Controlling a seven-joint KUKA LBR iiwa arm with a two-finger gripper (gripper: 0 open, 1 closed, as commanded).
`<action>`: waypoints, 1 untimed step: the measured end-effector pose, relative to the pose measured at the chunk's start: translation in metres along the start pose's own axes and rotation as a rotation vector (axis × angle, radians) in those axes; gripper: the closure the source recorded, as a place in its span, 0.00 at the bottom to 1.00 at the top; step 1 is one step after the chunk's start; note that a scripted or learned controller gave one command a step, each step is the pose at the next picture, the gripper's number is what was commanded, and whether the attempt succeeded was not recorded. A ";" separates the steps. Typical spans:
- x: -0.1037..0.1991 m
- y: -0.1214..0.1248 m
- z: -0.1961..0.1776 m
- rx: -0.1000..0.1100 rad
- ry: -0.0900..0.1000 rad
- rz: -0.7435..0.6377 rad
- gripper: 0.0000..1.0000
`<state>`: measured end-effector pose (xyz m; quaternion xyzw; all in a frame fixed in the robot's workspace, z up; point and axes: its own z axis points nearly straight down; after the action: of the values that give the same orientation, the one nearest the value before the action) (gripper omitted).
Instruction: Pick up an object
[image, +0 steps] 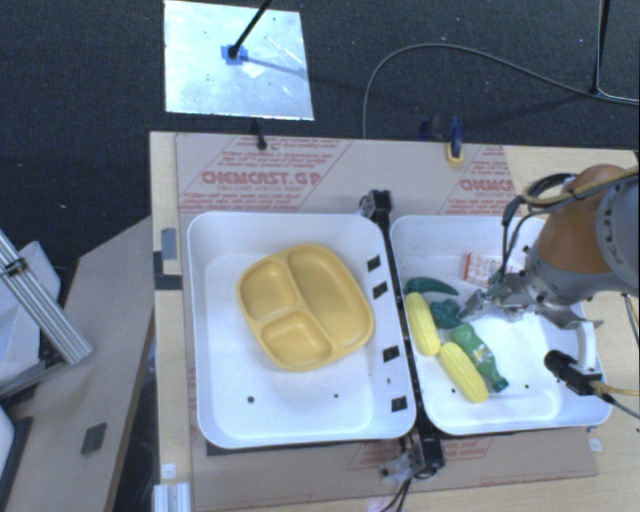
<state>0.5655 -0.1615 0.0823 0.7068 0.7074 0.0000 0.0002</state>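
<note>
The right bin (530, 405) holds two yellow corn cobs, one (422, 322) along its left wall and one (464, 371) nearer the front. Between them lies a green bottle (482, 357). A dark green pepper (432, 287) rests behind them, and a red-and-white packet (481, 267) lies near the back wall. My gripper (478, 305) reaches in from the right and sits low, just above the top end of the green bottle and right of the pepper. The view does not show anything held in it.
The left bin (200, 330) holds a yellow divided plate (303, 304). A black divider with clips (392, 320) runs between the bins. The arm's orange and grey wrist (580, 240) hangs over the right bin's right half. A metal sheet (238, 60) lies beyond the bench.
</note>
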 end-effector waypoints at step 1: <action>0.000 0.001 -0.013 -0.004 -0.002 -0.001 1.00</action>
<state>0.5670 -0.1620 0.0958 0.7064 0.7078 0.0009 0.0022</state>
